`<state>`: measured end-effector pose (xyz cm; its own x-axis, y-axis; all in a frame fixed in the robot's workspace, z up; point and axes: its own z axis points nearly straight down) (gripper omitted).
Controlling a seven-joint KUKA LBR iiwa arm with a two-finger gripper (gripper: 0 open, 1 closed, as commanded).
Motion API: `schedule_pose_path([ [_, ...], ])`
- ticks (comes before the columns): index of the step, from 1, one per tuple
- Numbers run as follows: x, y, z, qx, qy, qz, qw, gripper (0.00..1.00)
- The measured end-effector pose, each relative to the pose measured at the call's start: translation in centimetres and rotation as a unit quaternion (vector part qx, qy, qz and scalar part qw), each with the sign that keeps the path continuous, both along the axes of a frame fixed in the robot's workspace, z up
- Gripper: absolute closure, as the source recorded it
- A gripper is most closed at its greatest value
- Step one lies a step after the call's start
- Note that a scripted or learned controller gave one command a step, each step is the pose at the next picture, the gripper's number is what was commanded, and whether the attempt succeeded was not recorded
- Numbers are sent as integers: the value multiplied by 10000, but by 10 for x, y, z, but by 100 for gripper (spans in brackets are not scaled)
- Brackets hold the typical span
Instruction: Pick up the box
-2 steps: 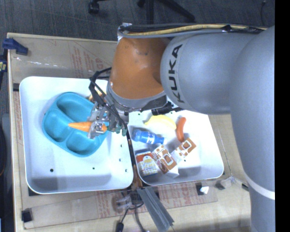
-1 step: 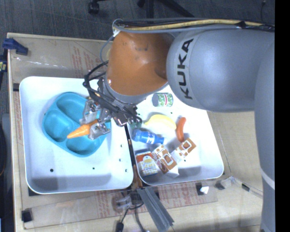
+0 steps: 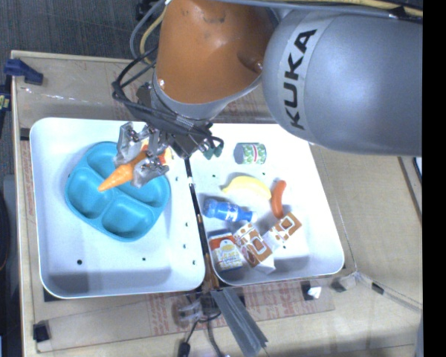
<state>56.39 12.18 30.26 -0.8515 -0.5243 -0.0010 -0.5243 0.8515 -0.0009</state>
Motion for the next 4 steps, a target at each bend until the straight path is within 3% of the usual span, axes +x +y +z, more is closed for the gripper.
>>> schedule_pose_path([
  [1,13,-6,-72,0,34,1704,9854,100],
  [2,23,-32,-67,3,10,3783,9257,100],
  [3,33,-63,-81,10,13,5309,8474,100],
  [4,11,-30,-78,23,31,6992,7149,100],
])
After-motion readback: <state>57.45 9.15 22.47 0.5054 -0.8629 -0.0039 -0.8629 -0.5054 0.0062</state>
